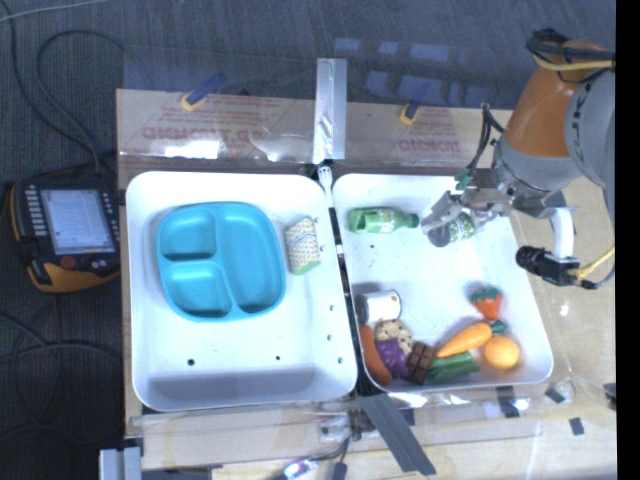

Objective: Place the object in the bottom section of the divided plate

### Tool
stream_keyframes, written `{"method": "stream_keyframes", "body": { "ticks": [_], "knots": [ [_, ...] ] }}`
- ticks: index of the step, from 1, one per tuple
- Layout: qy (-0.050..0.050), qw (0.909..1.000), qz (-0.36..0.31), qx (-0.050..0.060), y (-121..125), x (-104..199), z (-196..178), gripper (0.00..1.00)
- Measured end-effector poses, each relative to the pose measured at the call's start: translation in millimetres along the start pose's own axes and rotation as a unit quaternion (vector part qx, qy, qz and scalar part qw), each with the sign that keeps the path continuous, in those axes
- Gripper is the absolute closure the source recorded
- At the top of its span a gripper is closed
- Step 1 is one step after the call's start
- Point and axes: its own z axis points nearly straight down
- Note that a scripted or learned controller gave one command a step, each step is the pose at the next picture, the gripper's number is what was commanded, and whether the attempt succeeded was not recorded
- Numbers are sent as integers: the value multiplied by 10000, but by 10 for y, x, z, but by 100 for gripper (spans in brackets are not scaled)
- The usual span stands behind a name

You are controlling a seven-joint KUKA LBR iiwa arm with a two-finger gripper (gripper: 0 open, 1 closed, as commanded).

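Observation:
A blue divided plate lies in the left bin, with two small sections on its left and one large section on its right; nothing lies in them. My gripper hangs over the upper part of the right bin, shut on a small green-labelled can that shows between its fingers. The grey arm with its orange band reaches in from the upper right.
A tan sponge-like block lies beside the plate's right rim. The right bin holds a green bottle, a strawberry, a white cup, grapes, a carrot and an orange. A teach pendant sits far left.

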Motion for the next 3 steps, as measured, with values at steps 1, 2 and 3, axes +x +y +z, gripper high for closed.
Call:
{"method": "stream_keyframes", "body": {
  "ticks": [1, 2, 3],
  "knots": [
    [15, 9999, -161, -10, 81, 997, -766, 100],
    [16, 9999, -150, 11, -460, 1560, -251, 100],
    [16, 9969, 781, 16, -853, 2484, -192, 100]
  ]
}}
